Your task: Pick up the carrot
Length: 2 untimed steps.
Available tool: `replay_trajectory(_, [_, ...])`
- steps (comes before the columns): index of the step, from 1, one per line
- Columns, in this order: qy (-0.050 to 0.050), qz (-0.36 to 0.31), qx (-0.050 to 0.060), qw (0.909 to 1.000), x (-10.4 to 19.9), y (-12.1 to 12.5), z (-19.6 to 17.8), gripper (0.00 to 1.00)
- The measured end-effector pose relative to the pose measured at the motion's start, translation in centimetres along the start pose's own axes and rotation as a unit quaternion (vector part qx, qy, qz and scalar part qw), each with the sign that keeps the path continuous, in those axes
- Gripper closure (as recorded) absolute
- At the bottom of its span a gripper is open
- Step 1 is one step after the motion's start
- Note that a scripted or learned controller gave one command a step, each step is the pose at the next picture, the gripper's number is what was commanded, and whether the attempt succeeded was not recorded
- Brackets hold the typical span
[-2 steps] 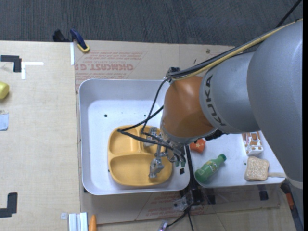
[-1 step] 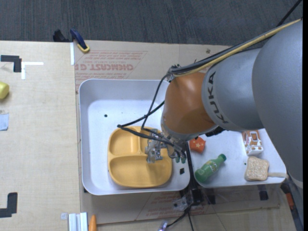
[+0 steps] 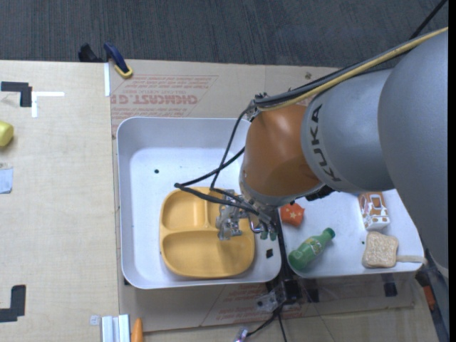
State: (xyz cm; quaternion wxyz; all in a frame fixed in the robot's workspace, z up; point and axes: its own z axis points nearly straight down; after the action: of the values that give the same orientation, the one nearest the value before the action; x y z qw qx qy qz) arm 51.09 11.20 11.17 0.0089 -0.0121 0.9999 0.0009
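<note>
A small orange-red item with a green top (image 3: 291, 214), the nearest thing to a carrot that I can make out, lies at the left end of the right bin (image 3: 406, 219), partly under the arm's orange band (image 3: 278, 155). My gripper (image 3: 229, 226) hangs over the left bin (image 3: 142, 162), above the right side of a yellow divided plate (image 3: 192, 244). It is about a hand's width left of the orange-red item. I see nothing held in it.
In the right bin lie a green bottle (image 3: 311, 249), a slice of toast (image 3: 380, 250) and a small printed carton (image 3: 374, 211). Black cables (image 3: 214, 173) loop over the left bin. A yellow object (image 3: 4, 134) sits on the bench at far left.
</note>
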Motion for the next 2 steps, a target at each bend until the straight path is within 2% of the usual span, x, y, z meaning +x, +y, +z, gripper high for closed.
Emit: replay_trajectory(2, [-0.002, -0.002, 0.0, 1.0, -0.23, 0.03, -1.82, 1.0])
